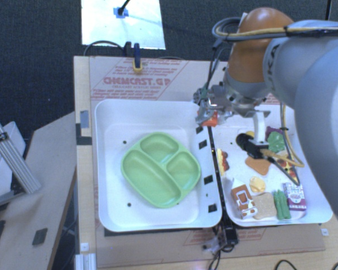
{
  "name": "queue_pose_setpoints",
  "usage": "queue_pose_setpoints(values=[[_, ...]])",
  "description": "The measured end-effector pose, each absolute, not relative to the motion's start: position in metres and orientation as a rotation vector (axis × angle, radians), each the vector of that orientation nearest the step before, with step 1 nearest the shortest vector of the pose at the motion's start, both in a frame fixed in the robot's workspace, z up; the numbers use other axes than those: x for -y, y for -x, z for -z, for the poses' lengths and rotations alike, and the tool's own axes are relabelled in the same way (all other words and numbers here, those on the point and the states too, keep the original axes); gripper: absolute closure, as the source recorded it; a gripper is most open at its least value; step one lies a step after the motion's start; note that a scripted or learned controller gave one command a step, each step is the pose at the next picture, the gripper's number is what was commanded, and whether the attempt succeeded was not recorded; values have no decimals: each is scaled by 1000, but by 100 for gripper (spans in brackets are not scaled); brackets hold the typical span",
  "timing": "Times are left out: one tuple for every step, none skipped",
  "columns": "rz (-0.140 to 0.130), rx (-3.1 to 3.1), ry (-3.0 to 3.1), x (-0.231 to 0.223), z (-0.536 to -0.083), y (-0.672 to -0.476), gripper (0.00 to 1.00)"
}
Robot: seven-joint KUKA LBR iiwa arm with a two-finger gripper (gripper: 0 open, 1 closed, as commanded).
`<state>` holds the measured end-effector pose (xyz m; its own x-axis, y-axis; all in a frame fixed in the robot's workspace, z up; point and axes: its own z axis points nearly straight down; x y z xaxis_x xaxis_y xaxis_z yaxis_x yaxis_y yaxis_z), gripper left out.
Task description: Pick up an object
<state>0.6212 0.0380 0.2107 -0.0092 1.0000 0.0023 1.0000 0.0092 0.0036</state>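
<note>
My gripper hangs over the ridge between the two white bins, at their far end. It is shut on a small orange piece that shows between its fingertips. The right bin holds several toy foods: a pizza slice, a flat orange piece, a green leafy piece, a small yellow piece, a slice of toast, green beans, a red and white packet, an orange and white carton and a red strip.
A green divided plate lies in the middle of the left bin. The grey arm with its orange band reaches in from the upper right, above the right bin's far end. Cardboard lies under the bins.
</note>
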Motion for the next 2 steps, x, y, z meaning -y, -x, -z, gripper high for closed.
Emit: queue_pose_setpoints(values=[[-6,-2228,-2212,-52,-232,-640,100],[-3,-2227,-2213,-57,-222,-653,100]])
